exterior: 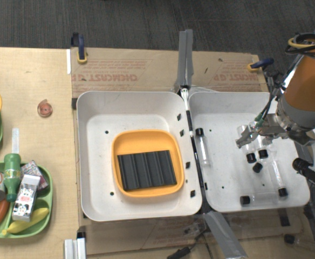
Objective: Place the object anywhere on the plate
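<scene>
One dark ridged object (146,170) lies flat on the orange plate (146,140) in the left bin (93,144), well to the left of your claw (257,161), which hovers over the right bin (222,144). Claw state: you cannot tell.

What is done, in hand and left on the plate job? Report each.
Done: a dark ribbed block already lies on the orange plate in the left bin.
In hand: the gripper sits over the right bin, among clear pieces with black caps; whether it holds anything cannot be told.
Left: nothing obvious if the block is the object; otherwise a pick and transfer.
</scene>
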{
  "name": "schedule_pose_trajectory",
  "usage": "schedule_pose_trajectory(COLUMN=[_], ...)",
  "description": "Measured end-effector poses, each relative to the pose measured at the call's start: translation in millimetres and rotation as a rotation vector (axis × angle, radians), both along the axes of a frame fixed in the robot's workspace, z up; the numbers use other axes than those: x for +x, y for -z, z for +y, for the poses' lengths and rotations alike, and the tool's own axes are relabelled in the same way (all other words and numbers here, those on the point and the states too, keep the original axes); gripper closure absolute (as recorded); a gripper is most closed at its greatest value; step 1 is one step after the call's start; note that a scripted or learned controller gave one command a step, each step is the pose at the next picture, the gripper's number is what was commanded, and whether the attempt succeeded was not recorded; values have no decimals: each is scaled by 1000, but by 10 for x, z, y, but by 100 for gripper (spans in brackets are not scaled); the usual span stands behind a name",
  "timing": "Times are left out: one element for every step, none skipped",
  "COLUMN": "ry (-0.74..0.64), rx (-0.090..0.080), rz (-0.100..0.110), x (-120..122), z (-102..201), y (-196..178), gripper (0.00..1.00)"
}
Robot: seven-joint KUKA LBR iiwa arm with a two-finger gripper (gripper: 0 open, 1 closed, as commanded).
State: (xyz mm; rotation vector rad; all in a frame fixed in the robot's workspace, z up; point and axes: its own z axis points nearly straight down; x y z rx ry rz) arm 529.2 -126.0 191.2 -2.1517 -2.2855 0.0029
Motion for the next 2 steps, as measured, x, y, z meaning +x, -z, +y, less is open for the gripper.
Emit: schedule_pose_trajectory(ry=[-210, -405], rx=[-1, -1], rz=[-2, -4], x=[439, 568], z=[316, 334], y=[-535, -622], gripper=[100, 100])
